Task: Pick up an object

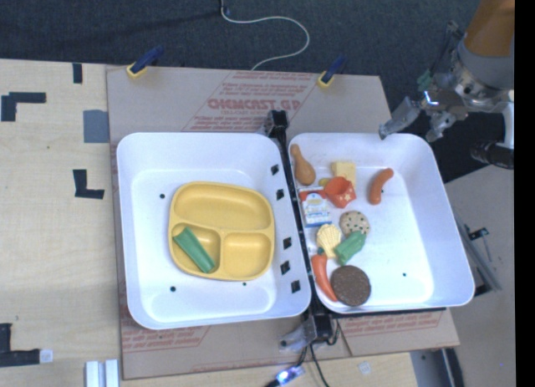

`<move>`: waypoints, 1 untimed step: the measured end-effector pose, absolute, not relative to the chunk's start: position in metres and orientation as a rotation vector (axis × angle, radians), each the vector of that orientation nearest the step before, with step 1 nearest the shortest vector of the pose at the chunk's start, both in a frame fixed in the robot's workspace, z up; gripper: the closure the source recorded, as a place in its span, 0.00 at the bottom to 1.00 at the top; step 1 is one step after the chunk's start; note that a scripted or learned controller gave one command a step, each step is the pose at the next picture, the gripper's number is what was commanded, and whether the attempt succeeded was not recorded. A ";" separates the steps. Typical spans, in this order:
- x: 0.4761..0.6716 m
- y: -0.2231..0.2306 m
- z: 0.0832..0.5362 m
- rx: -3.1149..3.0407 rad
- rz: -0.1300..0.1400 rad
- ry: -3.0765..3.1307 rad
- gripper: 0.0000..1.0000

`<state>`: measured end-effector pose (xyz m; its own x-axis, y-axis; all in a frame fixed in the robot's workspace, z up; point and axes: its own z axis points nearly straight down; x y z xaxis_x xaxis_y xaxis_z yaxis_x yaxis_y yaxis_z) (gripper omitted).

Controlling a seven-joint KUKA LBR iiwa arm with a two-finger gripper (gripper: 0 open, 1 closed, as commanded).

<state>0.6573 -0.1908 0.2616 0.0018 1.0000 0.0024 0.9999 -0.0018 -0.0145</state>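
Gripper (pixel 415 124) spread wide, holding nothing, above the right bin (pixel 435 235); one sausage (pixel 379 185), one carrot (pixel 323 277).

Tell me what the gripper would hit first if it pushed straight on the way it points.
Probably the far right rim of the right white bin: the open gripper points down-left at it. Height above it is unclear.

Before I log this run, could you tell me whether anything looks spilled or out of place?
Nothing stands out. The toy food lies inside the right bin, and the yellow plate sits flat in the left bin.
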 end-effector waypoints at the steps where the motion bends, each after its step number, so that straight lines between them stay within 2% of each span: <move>1: 0.659 -0.190 0.271 -2.219 0.002 -2.223 0.00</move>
